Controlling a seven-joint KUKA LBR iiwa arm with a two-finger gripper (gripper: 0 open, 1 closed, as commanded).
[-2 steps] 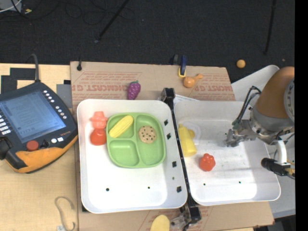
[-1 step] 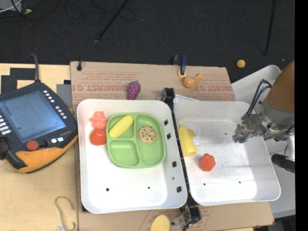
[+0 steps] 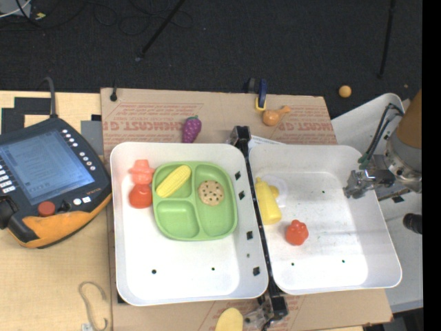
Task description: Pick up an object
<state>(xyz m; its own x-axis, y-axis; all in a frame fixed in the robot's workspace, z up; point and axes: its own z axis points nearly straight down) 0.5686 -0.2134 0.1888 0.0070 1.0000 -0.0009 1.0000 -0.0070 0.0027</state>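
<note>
The right bin (image 3: 372, 267) holds a yellow bottle-shaped toy (image 3: 267, 200) against its left wall and a small red pepper-like toy (image 3: 297, 232) near its middle. In the left bin (image 3: 179, 281) a green divided plate (image 3: 196, 219) carries a corn cob (image 3: 172, 180) and a cookie (image 3: 211, 192), with an orange-red toy (image 3: 140, 185) beside the plate. My gripper (image 3: 357, 182) hangs at the right bin's right wall, well right of the red toy, with nothing seen in it.
A control pendant (image 3: 48, 178) lies on the bench at the left. Behind the bins, on cardboard, sit a purple grape bunch (image 3: 191, 128), an orange toy (image 3: 273, 115) and a blue-yellow clamp (image 3: 261, 94). A yellow object (image 3: 229, 318) lies at the front edge.
</note>
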